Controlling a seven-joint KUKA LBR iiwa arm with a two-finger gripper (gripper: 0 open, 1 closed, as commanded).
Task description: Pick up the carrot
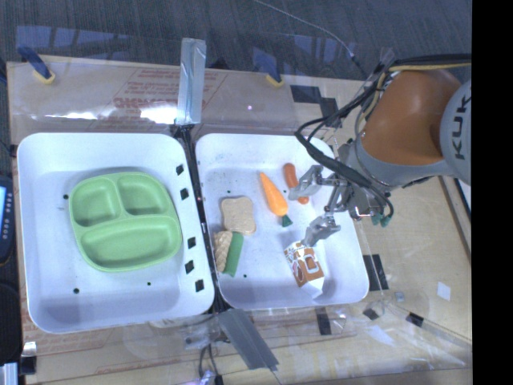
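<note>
Camera view: two white bins side by side on the bench. Left bin (40,215) holds a green divided plate (124,221), three compartments, sitting flat near the bin's middle.

Right bin (240,147) has the clutter. The carrot (273,195) lies flat in the upper middle, orange body with a small green stub at its lower right end, pointed tip toward the upper left. Just beside it to the right is a smaller orange piece (292,176) (looks like a sausage or second small carrot, can't tell which). Tan bread slice (238,215) sits left of and below the carrot, apart from it. Below the bread, a cracker (221,249) and a green stick (234,254) lie touching each other near the bin's left wall. An orange-and-white packet (304,265) sits at lower right.

Arm (413,123) comes in from the right, orange band visible. The gripper (318,207) hangs over the right side of the right bin, fingers spread wide, one fingertip (303,184) next to the small orange piece, the other above the packet. Nothing between them. Carrot is just left of the gripper, not in it.
</note>
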